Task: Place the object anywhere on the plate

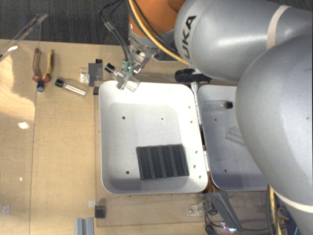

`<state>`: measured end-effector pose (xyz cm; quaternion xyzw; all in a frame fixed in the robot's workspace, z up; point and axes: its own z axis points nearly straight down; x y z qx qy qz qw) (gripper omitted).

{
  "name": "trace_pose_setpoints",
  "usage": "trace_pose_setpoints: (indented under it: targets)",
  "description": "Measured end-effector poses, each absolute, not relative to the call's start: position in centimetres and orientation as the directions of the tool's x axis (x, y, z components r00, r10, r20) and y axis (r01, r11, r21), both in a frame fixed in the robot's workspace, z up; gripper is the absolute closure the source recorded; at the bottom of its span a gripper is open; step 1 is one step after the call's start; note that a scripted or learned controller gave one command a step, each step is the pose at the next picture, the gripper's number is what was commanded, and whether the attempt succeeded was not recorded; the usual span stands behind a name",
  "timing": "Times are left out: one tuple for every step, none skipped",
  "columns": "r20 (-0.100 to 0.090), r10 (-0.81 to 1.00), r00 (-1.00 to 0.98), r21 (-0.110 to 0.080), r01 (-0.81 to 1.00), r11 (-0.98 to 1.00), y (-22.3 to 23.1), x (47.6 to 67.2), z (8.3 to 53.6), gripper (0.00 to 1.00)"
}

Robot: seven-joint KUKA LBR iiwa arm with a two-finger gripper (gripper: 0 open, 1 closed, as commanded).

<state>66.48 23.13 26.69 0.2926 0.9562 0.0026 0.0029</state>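
Arm [234,38] stretches from the right across both bins, wrist over the left bin's [110,146] far-left corner. Dark ribbed plate [162,161] sits bare at that bin's near side. Gripper [126,77] hangs at the rim; claw state: can't tell. Probable object, a small capped item [227,104], lies in the right bin [220,175]. Looks like pre-pick: next, go over and grasp it.

We see our grey arm [254,82] reaching in from the right, its bulky links filling the upper right of the view, with the orange band [156,6] above the wrist at the top. Our end effector [126,80] hangs low at the far end, fingers pointing down and leftward.
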Motion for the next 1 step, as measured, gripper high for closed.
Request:
trace_pose_setpoints:
  targets:
    - [-0.006, 0.038, -0.999, 0.004, 0.038, 0.999, 23.59, 66.05, 22.95, 1.00]
